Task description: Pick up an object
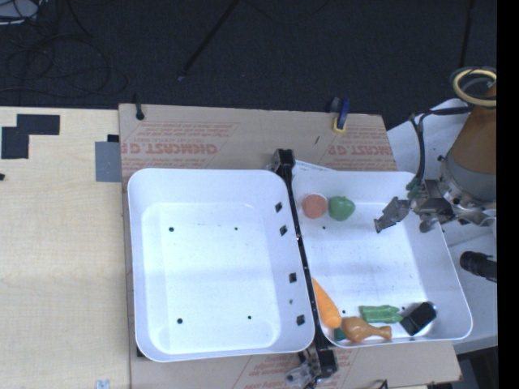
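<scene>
The gripper (pixel 409 217) hangs open and holds nothing over the right bin (pixel 450 278). The nearest things, a green ball (pixel 341 208) and a pink ball (pixel 315 207), sit to its left.

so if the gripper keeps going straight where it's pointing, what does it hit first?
The gripper points toward the view's left, across the right bin. The green object is likely first, with the pink one behind it. Its height is unclear, so it may pass above.
</scene>
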`<state>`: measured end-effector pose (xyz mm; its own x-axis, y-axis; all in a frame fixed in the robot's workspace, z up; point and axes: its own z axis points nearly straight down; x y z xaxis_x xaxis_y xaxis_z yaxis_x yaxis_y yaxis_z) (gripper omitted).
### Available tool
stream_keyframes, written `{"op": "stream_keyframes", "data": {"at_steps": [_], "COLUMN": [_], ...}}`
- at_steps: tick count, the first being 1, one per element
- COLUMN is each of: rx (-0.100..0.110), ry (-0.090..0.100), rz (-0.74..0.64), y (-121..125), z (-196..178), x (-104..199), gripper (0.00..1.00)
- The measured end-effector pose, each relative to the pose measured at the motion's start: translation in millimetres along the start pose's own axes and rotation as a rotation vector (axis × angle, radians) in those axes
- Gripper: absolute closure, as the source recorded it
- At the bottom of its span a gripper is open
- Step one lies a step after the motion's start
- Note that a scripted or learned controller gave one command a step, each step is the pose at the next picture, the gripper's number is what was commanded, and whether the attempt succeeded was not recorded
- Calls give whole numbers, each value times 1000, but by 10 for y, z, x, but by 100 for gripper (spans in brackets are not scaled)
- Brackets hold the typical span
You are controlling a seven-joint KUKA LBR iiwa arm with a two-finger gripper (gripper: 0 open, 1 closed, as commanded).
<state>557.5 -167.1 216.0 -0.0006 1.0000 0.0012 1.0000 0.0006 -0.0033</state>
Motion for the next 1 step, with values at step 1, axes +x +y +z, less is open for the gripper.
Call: {"op": "stream_keyframes", "data": {"at_steps": [1], "rx": [-16], "ry": [-4], "rz": [-4], "y": [330], "z": [-1191], "x": [242], "gripper": [0]}}
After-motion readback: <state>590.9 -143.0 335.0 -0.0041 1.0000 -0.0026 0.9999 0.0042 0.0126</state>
